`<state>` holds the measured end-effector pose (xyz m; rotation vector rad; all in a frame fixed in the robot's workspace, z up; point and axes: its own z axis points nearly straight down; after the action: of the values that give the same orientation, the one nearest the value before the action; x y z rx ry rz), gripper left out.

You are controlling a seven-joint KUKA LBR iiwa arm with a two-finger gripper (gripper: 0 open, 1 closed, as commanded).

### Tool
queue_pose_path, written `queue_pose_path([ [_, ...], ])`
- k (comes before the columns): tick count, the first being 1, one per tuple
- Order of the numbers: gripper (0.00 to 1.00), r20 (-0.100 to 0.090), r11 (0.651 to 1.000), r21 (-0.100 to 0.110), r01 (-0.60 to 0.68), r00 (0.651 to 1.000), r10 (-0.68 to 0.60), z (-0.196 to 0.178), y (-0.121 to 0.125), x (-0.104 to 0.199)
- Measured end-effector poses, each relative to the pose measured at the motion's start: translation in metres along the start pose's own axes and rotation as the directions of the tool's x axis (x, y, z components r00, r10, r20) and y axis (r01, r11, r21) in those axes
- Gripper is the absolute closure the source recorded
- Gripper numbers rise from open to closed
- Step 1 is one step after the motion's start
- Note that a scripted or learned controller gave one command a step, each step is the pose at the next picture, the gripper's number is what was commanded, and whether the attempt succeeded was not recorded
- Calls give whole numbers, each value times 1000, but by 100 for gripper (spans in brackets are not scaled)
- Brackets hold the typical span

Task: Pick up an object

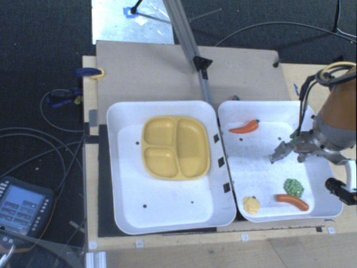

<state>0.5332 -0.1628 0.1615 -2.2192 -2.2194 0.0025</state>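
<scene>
Smooth white plastic bins (128,205); glossy yellow plastic plate (175,148); matt brown board (150,71).

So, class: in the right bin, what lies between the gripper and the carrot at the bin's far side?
In the camera view, only bare white bin floor separates the gripper from the carrot.

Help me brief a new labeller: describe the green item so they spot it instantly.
Start at the right white bin and go to its near right corner. The green broccoli-like piece lies there, just above a long orange sausage; it is the bin's one green, bumpy thing.
</scene>
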Motion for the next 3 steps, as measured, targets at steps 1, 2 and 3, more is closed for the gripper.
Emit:
queue_pose_path([
  [1,0,0,1000,0,0,1000,0,44,3,-6],
  [2,0,0,1000,-1,0,1000,0,72,3,-6],
  [3,100,1,1000,-7,1,1000,-1,60,4,-6],
])
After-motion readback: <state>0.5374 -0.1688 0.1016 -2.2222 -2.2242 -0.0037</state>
